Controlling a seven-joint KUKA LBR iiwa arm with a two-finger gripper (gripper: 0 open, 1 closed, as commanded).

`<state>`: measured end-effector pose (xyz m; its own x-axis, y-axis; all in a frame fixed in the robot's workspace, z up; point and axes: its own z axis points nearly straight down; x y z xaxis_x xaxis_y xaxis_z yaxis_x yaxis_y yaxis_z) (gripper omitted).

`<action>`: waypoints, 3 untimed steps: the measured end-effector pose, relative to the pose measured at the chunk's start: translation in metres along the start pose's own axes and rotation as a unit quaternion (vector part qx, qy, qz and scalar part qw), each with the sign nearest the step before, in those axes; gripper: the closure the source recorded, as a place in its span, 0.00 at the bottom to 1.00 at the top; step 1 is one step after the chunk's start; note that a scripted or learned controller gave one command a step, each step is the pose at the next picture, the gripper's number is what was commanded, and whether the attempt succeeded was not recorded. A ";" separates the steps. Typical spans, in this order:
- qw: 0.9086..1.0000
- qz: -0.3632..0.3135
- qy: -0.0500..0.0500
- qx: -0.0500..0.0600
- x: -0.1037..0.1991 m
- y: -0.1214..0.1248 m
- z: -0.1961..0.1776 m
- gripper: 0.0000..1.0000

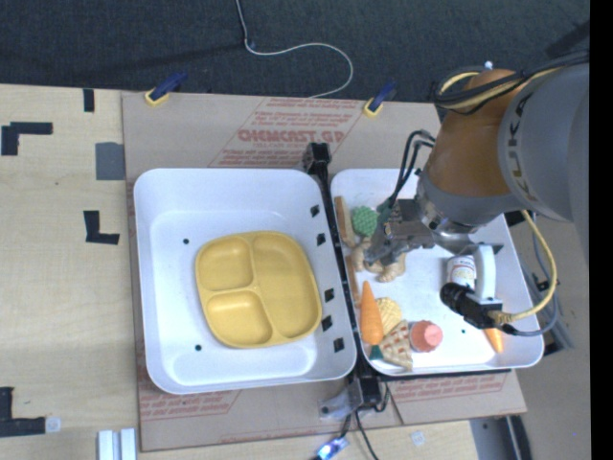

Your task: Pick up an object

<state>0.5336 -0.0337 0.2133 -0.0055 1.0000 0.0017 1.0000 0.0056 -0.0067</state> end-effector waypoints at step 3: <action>1.000 0.002 -0.001 0.000 0.046 0.017 -0.010 1.00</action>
<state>0.5503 0.0121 0.2230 -0.0014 1.0000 -0.0010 1.0000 0.0014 -0.0070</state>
